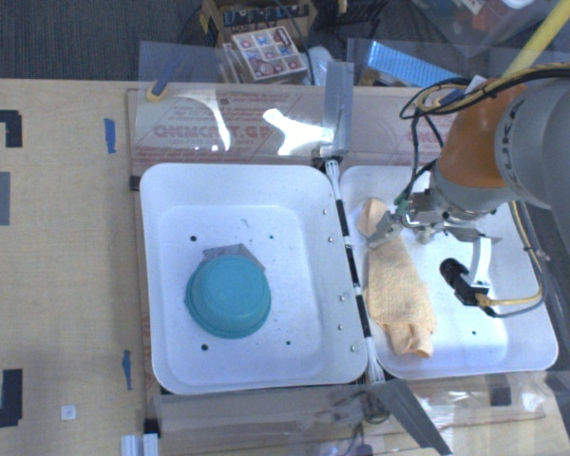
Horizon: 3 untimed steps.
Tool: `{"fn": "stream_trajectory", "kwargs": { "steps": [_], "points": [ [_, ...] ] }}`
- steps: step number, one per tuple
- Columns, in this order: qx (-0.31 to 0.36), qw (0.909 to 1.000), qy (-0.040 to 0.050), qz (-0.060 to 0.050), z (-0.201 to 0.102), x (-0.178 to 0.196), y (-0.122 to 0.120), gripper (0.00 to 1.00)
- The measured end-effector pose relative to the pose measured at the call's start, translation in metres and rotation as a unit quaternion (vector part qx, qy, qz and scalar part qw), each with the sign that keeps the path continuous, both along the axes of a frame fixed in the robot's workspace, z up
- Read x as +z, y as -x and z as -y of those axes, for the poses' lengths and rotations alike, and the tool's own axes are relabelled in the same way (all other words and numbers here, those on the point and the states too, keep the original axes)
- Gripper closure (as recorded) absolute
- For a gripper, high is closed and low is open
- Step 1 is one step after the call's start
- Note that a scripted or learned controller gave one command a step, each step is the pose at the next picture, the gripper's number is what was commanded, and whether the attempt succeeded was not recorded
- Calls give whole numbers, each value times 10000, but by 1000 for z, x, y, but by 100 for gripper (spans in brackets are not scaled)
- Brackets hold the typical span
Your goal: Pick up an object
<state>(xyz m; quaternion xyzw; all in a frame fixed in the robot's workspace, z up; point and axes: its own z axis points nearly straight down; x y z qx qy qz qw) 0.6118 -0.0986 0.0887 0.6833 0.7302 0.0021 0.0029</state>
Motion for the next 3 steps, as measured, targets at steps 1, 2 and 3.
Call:
{"fn": "stream_trajectory", "kwargs": {
  "steps": [1, 2, 3],
  "points": [
    [432, 9991, 6, -6, -2, -1, -47, 0],
    [838, 9965, 12, -8, -5, 20, -56, 0],
    [869, 9962, 5, -11, -4, -1, -43, 0]
  ]
}}
